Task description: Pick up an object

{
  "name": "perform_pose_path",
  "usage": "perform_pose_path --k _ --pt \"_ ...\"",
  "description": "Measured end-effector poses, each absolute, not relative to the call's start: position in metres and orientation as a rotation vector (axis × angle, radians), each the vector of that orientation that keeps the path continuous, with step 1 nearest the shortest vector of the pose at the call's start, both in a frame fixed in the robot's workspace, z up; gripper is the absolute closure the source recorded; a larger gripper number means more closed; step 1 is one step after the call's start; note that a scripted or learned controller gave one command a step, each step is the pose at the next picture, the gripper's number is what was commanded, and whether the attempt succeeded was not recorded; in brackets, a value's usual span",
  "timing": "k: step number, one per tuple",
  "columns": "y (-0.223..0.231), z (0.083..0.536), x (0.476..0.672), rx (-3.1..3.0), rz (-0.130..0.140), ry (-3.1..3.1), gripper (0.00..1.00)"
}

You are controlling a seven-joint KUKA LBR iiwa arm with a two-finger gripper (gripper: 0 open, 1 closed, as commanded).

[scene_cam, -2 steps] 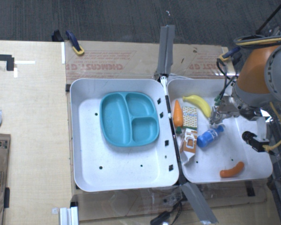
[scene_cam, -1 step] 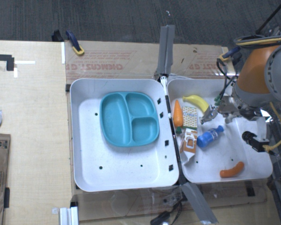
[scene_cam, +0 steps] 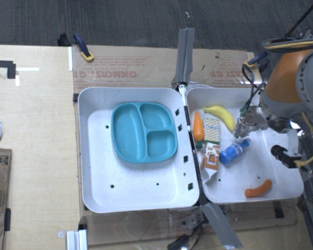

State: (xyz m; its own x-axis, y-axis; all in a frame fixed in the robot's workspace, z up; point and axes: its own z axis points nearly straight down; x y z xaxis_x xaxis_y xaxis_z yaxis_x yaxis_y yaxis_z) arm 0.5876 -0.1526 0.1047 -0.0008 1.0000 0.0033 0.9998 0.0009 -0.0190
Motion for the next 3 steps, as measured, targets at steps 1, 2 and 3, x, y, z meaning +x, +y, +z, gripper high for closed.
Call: perform_pose_path --k 1,2,3 --pt "-0.1527 0.1047 0.5876 -2.209 0.018 -2.211 0.00" --pt "-0.1534 0.1100 0.5876 -2.206 0.021 -2.209 1.00" --pt "-0.1534 0.1100 0.5876 -2.206 0.022 -2.209 0.00"
